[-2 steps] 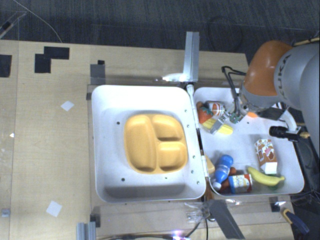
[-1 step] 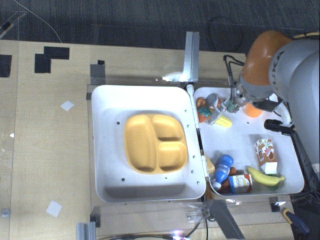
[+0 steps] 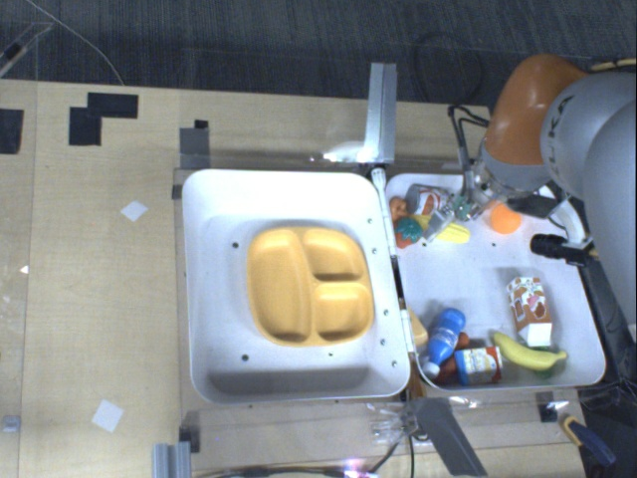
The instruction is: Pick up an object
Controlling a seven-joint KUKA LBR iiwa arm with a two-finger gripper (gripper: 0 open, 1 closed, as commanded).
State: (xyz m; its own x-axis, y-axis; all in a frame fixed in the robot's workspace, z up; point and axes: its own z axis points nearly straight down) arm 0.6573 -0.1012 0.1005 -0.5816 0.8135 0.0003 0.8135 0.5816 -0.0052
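The gripper (image 3: 460,210) hangs over small toys at the right bin's (image 3: 587,366) far-left corner; I cannot tell its jaws' state. A yellow piece (image 3: 453,234) beneath looks light, hard, slippery: grip its narrow sides.

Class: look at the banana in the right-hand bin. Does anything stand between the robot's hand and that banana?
Nothing visible does. The hand is at the bin's far end among small items; the banana lies at the near edge, with bare white bin floor between them.
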